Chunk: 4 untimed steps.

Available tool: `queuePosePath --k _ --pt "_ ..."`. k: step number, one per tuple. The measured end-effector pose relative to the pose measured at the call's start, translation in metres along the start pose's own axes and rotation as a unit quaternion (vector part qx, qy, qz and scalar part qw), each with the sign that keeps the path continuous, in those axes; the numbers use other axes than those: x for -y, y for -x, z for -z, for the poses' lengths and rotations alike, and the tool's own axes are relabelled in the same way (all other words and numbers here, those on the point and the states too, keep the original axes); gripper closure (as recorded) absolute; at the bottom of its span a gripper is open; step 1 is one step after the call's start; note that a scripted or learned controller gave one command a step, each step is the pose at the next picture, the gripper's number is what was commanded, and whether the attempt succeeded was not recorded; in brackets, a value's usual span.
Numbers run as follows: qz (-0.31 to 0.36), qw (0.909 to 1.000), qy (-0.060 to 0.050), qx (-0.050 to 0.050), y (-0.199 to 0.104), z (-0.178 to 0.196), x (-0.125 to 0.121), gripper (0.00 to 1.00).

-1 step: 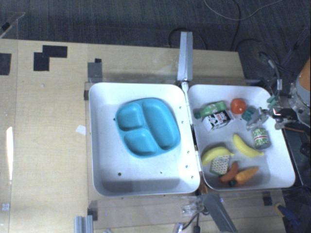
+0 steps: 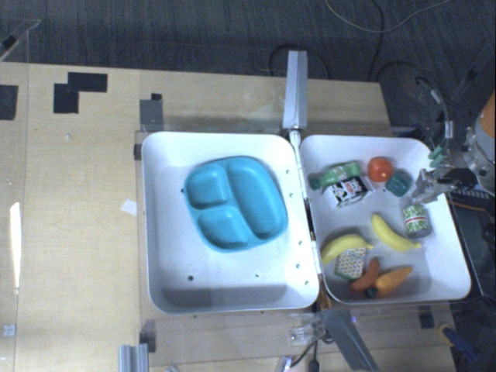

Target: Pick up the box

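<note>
Jaw opening of gripper [image 2: 431,183] impossible to tell; nothing seen in it. Blue tray [image 2: 235,201] in left bin [image 2: 163,285]. Box [image 2: 346,191] in right bin [image 2: 457,285], just beside green packet [image 2: 335,173]. Better to centre above box, avoid can [image 2: 416,220], descend straight
</note>
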State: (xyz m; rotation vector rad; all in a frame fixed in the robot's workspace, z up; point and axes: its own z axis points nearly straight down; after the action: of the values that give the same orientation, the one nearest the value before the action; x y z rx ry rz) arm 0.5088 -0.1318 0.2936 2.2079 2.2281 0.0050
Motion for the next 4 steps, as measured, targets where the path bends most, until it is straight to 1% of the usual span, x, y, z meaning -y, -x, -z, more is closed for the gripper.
queuePosePath --k 1,2,3,4 --pt "-0.072 0.9974 0.000 0.001 0.057 0.142 -0.072 1.00" --pt "-0.080 0.9968 -0.001 0.001 0.065 0.140 -0.137 1.00" --pt "-0.075 0.9972 0.001 0.002 0.062 0.151 -0.139 1.00" --pt "-0.075 0.9972 0.001 0.002 0.062 0.151 -0.139 0.00"
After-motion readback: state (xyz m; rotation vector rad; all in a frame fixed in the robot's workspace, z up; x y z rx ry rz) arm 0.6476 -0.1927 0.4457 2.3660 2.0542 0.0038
